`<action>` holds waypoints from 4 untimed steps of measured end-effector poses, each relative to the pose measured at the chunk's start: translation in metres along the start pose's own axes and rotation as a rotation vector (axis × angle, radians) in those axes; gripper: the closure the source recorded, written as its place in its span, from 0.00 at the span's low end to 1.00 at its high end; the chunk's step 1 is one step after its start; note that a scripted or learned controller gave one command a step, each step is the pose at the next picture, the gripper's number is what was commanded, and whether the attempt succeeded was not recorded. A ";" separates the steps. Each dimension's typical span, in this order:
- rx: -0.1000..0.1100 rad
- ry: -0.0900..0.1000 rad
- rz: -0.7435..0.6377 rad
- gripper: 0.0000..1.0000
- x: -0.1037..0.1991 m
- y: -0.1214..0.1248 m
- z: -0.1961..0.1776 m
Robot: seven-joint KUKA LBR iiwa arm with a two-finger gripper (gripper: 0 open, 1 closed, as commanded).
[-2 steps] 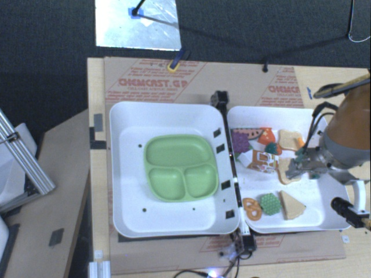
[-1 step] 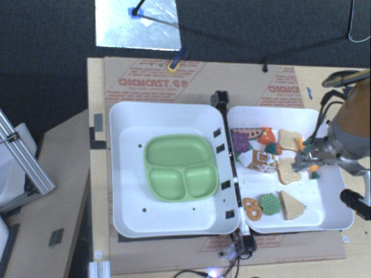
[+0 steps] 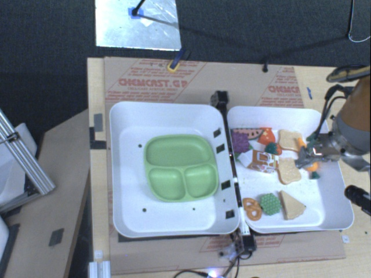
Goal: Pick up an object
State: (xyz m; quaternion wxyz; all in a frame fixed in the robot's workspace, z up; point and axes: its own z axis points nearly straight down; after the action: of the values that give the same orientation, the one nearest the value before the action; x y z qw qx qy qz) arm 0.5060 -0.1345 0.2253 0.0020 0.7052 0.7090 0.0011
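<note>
The right bin [image 3: 333, 213] holds several toy foods. Purple grapes [image 3: 240, 139] and an orange-red piece [image 3: 266, 136] lie at its far left, with a bread slice [image 3: 290, 139] beside them. A printed carton [image 3: 262, 161] and another bread slice [image 3: 288, 171] sit mid-bin. Along the near side are a pretzel [image 3: 252, 208], a green piece [image 3: 269, 204] and a sandwich wedge [image 3: 291, 205]. My gripper [image 3: 307, 156] reaches in from the right, low over the bin, just right of the mid-bin bread slice. A small orange piece [image 3: 313, 167] lies right under it.
The left bin [image 3: 124, 149] carries a green three-compartment plate [image 3: 179, 167]. A black divider [image 3: 228, 155] runs between the bins. A foil sheet [image 3: 138, 16] lies beyond the bench. Metal rails [image 3: 23, 161] stand at the far left.
</note>
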 end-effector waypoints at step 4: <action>0.001 0.001 -0.001 1.00 0.099 0.157 0.010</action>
State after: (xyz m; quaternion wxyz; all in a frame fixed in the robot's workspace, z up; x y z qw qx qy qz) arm 0.6622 -0.0351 0.2159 0.0014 0.7049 0.7093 0.0009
